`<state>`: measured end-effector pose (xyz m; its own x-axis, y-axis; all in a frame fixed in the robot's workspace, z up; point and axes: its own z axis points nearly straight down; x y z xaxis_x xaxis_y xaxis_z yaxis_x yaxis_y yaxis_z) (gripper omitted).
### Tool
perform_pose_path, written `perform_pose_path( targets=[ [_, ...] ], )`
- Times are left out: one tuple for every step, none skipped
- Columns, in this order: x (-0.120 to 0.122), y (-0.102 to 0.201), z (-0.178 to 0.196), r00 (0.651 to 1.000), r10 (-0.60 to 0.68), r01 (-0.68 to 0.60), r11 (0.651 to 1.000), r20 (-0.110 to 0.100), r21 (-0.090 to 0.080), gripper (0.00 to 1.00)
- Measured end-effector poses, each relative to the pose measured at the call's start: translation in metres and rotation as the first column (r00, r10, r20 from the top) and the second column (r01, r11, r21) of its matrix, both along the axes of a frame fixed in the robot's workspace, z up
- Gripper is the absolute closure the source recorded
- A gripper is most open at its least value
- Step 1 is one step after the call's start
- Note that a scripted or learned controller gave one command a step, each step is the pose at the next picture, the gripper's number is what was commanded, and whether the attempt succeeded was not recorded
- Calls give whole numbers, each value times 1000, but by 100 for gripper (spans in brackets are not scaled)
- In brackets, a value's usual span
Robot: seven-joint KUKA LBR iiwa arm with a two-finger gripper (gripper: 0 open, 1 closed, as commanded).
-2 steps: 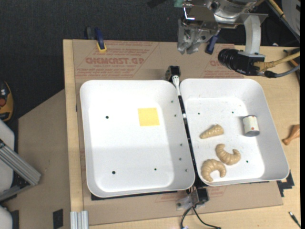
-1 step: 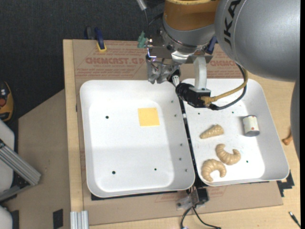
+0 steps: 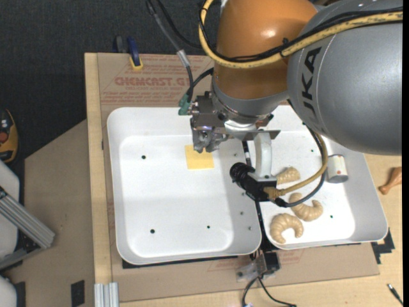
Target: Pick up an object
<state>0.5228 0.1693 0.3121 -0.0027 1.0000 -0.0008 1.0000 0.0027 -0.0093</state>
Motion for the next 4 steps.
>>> perform_pose_path(
  targets=[
    [13, 48, 174, 1000, 4, -4, 1000, 30, 10, 100],
    [34, 55, 6, 1000, -4, 4, 1000, -3, -4, 100],
    [-49, 55, -39, 1000, 0, 0, 1000, -4, -2, 100],
    [-42, 55, 153, 1000, -1, 0, 1000, 29, 11, 100]
  ],
)
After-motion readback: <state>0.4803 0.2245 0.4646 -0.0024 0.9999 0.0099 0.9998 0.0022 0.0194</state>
